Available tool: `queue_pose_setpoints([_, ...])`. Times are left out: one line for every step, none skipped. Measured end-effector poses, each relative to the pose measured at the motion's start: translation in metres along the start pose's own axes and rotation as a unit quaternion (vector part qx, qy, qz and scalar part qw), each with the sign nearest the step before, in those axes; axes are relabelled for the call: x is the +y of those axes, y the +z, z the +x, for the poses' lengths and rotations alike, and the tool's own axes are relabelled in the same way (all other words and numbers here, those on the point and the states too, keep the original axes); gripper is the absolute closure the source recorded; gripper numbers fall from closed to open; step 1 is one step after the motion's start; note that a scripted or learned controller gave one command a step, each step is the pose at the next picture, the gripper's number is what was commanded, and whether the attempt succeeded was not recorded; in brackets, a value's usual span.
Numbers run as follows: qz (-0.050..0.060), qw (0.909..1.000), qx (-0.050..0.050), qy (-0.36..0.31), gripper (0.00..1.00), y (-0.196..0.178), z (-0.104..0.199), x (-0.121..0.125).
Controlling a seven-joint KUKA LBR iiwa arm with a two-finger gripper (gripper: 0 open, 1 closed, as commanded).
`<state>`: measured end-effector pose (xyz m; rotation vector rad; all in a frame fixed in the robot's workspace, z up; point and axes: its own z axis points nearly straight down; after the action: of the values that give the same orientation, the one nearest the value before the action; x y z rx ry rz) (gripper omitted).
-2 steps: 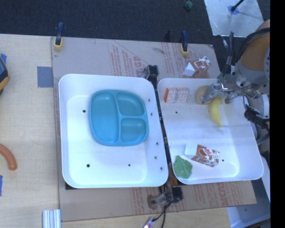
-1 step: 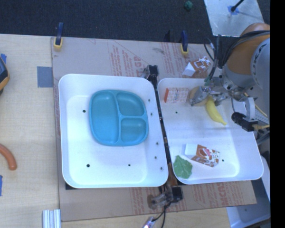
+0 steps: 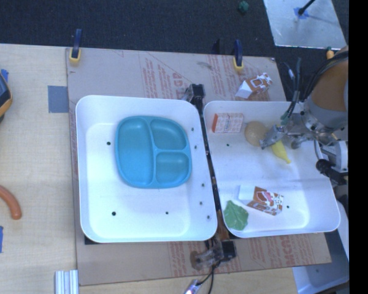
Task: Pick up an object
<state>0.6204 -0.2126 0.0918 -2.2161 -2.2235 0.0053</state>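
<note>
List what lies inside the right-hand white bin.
The right bin holds a small carton, a tan round item, a yellow piece, a flat packet and a green piece. The gripper covers part of the yellow piece.

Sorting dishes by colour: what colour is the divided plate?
Light blue plate, seen in the camera view.

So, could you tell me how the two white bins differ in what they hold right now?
The left bin holds one large thing, a blue divided plate; the right bin holds several small ones: a carton, a tan round item, a yellow piece, a packet and a green item. The gripper is over the right bin, not the left bin. Both are shallow, white and side by side.
</note>
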Motion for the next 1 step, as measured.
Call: queue_pose_setpoints([0.000, 1.0000, 0.000, -0.001, 1.00, -0.0106, -0.0007, 0.0002])
